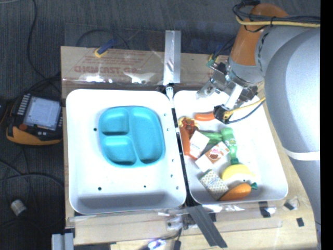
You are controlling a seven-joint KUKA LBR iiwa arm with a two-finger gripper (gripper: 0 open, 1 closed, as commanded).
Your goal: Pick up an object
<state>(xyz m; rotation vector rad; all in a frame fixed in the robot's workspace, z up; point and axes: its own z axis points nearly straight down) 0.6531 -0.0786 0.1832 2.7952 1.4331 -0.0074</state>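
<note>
Two shallow white bins are sitting side by side in front of you: the left bin [73, 139] is holding a blue divided tray [131, 135], and the right bin [263, 139] is carrying every loose piece you could pick. You are watching the grey arm [294, 87] reaching in from the right, its orange band [248, 43] showing above the wrist. The gripper [212, 89] is hanging over the far end of the right bin, on the side nearer the left bin. Whether it is standing wide or narrow you cannot tell from this angle. An orange-red piece [204, 116] is lying closest to it, near the far wall. Farther toward the camera, a white and red carton [196, 142] is leaning in the middle of the heap, with a green piece [227, 136] just beside it and a small box [218, 152] touching both. At the front wall (the one nearest the camera) a yellow fruit [235, 171] is resting against an orange piece [237, 191], and a patterned box [210, 180] is sitting just to their left.
</note>
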